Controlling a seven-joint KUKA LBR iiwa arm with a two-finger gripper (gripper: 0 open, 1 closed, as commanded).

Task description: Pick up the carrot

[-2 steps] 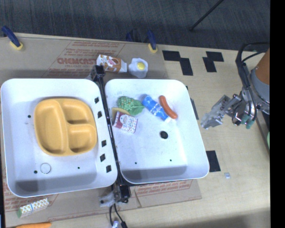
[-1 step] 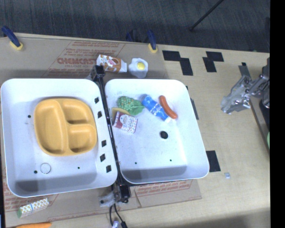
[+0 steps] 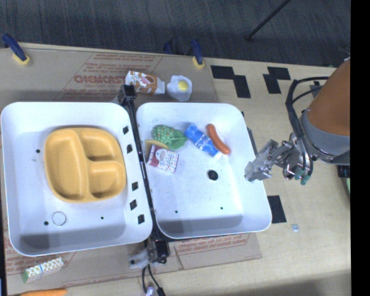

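The carrot (image 3: 217, 139), a short orange-red stick, lies at a slant in the far right part of the right bin (image 3: 234, 217). A blue bottle (image 3: 201, 138) touches its left side. My gripper (image 3: 259, 167) hovers over the right rim of that bin, to the right of and nearer than the carrot, well apart from it. It stands open and holds nothing. The grey arm with its orange band (image 3: 333, 103) comes in from the right.
The right bin also holds a green leafy toy (image 3: 168, 135), a red-and-white packet (image 3: 163, 159) and a small dark disc (image 3: 213, 176). A yellow divided tray (image 3: 86, 163) lies in the left bin (image 3: 18, 227). A carton (image 3: 142, 82) and a yellow-white piece (image 3: 180, 87) sit behind the bins.
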